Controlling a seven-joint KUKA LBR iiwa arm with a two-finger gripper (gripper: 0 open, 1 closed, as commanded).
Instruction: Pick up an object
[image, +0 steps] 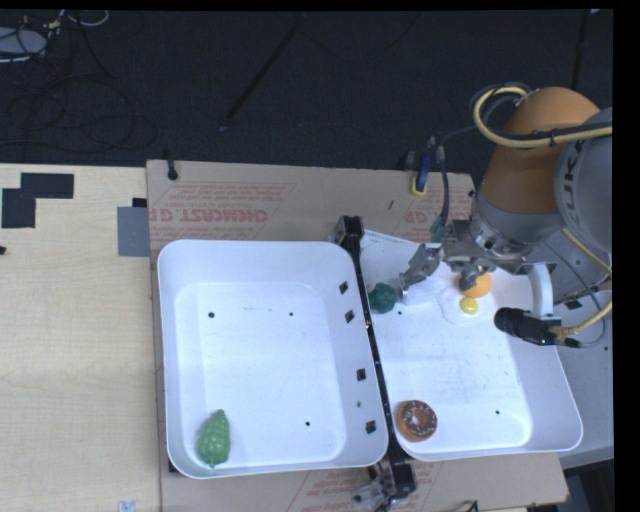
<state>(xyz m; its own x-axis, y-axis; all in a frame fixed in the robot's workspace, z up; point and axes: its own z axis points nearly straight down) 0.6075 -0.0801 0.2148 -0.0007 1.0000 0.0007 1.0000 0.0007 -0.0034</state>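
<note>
Overhead, the grey arm with its orange band (535, 150) reaches in from the right and bends down over the far left part of the right-hand shallow white bin (540, 420). Its two-finger gripper (398, 290) points leftward toward the divider between the bins, and its tips sit right at a small dark-green rounded object (382, 297) that lies on the bin floor just beside that divider. Whether the green piece is actually between the fingers, or merely touching them, cannot be told from this slant, and the gripper's state is likewise unclear.

Near the wrist, a small orange object (479, 284) lies close to the bin's far wall, with a pale yellow round piece (468, 307) just beside it. A brown ring-shaped doughnut with speckled topping (416, 420) rests near the front left corner of the same bin, well apart from the gripper.

The left-hand shallow white bin (190, 270) holds a light-green knobbly lump (213, 438) in its front left corner. Both bins sit on a sheet of brown cardboard (250, 205) printed with red lettering, which lies on a pale wooden bench (70, 330).
</note>
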